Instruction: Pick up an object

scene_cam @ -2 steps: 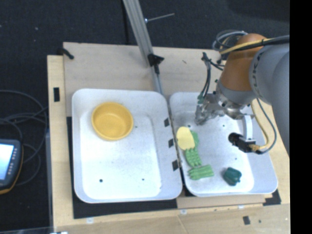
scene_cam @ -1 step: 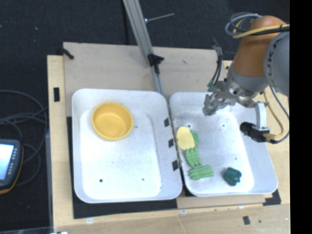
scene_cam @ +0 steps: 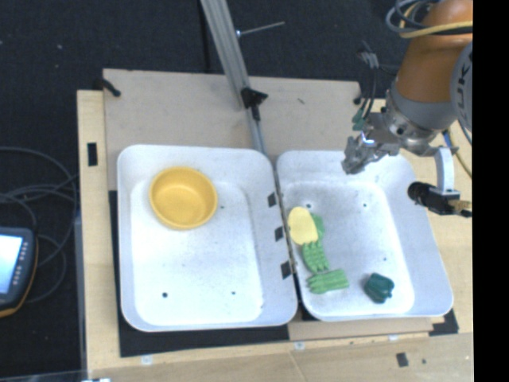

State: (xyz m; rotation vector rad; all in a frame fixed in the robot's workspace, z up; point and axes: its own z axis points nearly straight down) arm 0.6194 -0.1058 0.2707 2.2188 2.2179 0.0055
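Observation:
The right bin (scene_cam: pixel 398 213) holds a pale yellow oval object (scene_cam: pixel 301 226) at its left side, lying against green ridged pieces (scene_cam: pixel 316 255) that run down to a second green ridged piece (scene_cam: pixel 328 281). A small dark green object (scene_cam: pixel 379 286) lies near the bin's front right corner. My gripper (scene_cam: pixel 355 160) hangs over the back edge of the right bin, well above and behind these objects, with nothing seen between its fingers. The left bin (scene_cam: pixel 191 285) holds a yellow bowl (scene_cam: pixel 184 197) at its back left.
A slanted metal pole (scene_cam: pixel 231 54) rises from the bench between the bins at the back. A black fitting (scene_cam: pixel 433 196) sticks out by the right bin's right rim. A screen device (scene_cam: pixel 12 265) sits at the far left, off the bench.

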